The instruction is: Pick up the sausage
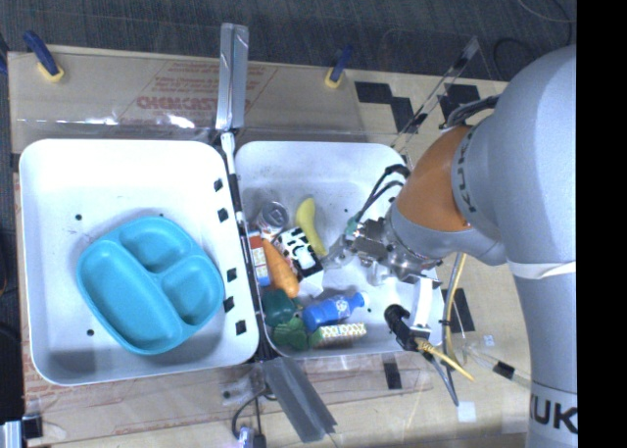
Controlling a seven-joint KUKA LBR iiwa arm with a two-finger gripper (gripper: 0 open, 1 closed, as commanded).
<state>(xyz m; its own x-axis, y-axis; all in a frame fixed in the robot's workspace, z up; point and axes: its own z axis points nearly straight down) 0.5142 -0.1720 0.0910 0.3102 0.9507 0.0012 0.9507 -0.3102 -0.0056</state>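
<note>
- Camera view, looking down at a slant on a counter lined with brown cardboard and bearing two shallow white plastic bins side by side.
- The left bin holds a glossy turquoise divided plate with three rounded compartments.
- The right bin carries a cluster near its left wall: the sausage, a smooth orange-brown cylinder lying tilted, with a curved yellow banana and a round metal can above it.
- Below the sausage lie a blue bottle and a dark green lumpy item.
- The grey arm, with a matte orange band, reaches in from the right; its pincer sits low over the right bin, just right of the banana, apart from the sausage.
- Whether the pincer is spread or closed cannot be told.
</note>
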